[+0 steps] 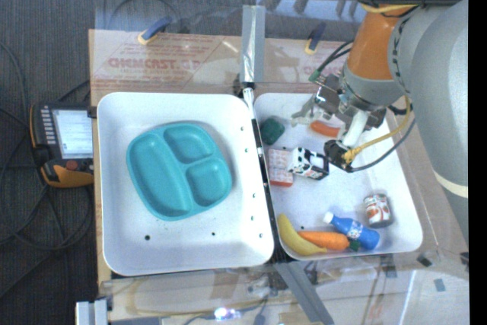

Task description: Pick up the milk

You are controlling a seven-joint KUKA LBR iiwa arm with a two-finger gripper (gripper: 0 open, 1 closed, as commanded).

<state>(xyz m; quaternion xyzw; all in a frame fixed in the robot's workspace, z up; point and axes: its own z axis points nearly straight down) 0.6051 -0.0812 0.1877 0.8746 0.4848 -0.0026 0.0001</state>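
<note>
The milk (297,164) is a small carton with black cow patches and a red-and-white end. It lies on its side in the right bin (407,236), close to the bin's left wall. My gripper (326,112) hangs over the back of that bin, slightly behind and to the right of the carton. The grey wrist and its orange band rise behind it. Nothing shows the carton held; it rests on the bin floor.
A dark green item (272,131) lies behind the milk, and an orange-red piece (326,129) lies under the gripper. At the front are a banana (291,234), a carrot (326,240), a blue bottle (354,231) and a small can (377,209). The left bin (122,240) holds a teal divided plate (179,170).
</note>
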